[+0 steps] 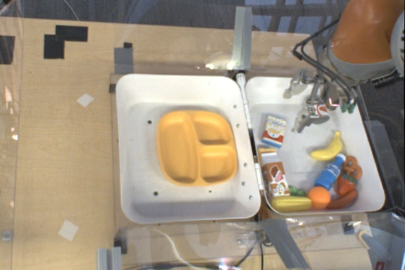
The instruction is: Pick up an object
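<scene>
The gripper (308, 112) hangs over the right bin's (374, 199) far end, jaws apart and holding nothing, just beside the small carton (274, 130). Next, seemingly: descend and close on a nearby item.

R bin (266, 88): open floor is showing at its upper L and centre, giving clear approach from above. Items are crowding the lower R corner: banana (328, 148), blue bottle (329, 172), orange (320, 197), red pieces touching. Two cartons (274, 130) are lining the L wall. L bin (133, 136): yellow tray (196, 147) is occupying the middle, bare margin running around it.
</scene>
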Robot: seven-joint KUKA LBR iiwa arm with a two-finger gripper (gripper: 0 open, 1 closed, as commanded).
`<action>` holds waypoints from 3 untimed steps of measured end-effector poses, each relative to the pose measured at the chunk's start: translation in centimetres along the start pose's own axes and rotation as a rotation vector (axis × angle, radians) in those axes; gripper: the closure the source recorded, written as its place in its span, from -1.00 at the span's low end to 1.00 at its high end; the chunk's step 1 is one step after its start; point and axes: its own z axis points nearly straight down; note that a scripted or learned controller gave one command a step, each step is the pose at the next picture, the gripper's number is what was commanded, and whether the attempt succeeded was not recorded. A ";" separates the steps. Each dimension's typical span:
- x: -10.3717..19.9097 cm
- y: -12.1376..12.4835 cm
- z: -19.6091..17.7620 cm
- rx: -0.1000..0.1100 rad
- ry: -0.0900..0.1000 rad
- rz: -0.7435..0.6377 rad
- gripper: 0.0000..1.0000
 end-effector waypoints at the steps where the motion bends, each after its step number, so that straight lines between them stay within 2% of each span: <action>1: 2.7 -4.5 8.6 0.001 0.004 0.432 -1.00; 2: -4.4 -3.5 11.0 -0.002 -0.008 0.737 -1.00; 3: -1.9 -11.9 9.1 0.004 -0.007 0.743 -1.00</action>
